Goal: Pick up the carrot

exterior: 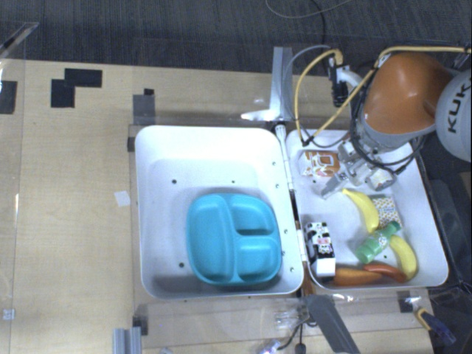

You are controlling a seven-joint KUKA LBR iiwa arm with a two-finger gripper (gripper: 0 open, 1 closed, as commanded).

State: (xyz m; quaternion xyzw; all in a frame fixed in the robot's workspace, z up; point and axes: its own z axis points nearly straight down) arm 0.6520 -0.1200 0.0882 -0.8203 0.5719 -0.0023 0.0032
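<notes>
The carrot [366,273] has not been picked up yet. It lies flat along the near wall of the right bin [434,231], orange with a redder end, and nothing is touching it from above. So the whole job is still to do: the arm has to come across the bin to the near side, get over the carrot and close on it.

Close to the carrot things are crowded. A small black and white box [320,246] sits at the carrot's left end, by the wall between the two bins. A green bottle [376,244] lies just behind the carrot, and a yellow banana [402,253] curves down beside it on the right. That could make the grab tricky, I think, because the carrot is tucked against the wall.

Next door, the left bin [158,168] holds a blue plate with three sections [234,236]. The plate has nothing on it.

Farther back in the right bin there is another banana [364,206], and a white and orange packet [320,164] near the far left corner.

The gripper [357,172] hangs over the far part of the right bin, well apart from the carrot. It looks like a grey tangle from here, and I cannot tell if it is spread or pressed together. I see nothing held in it.
</notes>
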